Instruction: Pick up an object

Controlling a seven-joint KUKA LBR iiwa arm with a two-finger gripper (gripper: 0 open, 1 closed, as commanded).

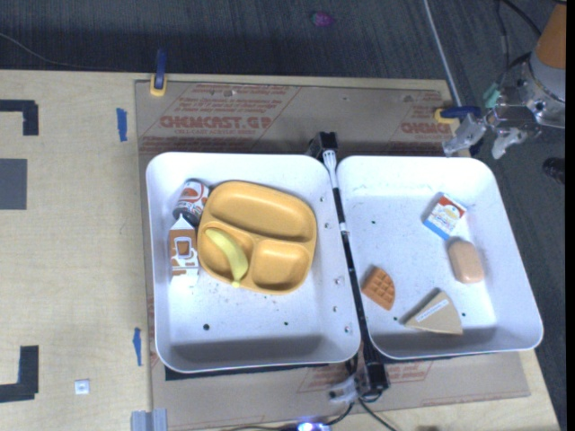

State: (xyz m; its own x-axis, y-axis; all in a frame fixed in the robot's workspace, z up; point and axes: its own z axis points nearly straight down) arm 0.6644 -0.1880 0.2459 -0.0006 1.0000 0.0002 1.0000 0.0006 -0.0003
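While the gripper [490,137] is held above the bench just beyond the far right corner of the right bin [517,241], its fingers appear to be spread apart with nothing between them, though the view there is poor. Inside the right bin, a small carton [445,216] is seen near the far right corner, its long axis slanted toward that corner. Close beside it lies a tan oval piece [465,261], pointing along the right edge. A waffle [379,287] and a wedge [434,315] are placed near the front edge.
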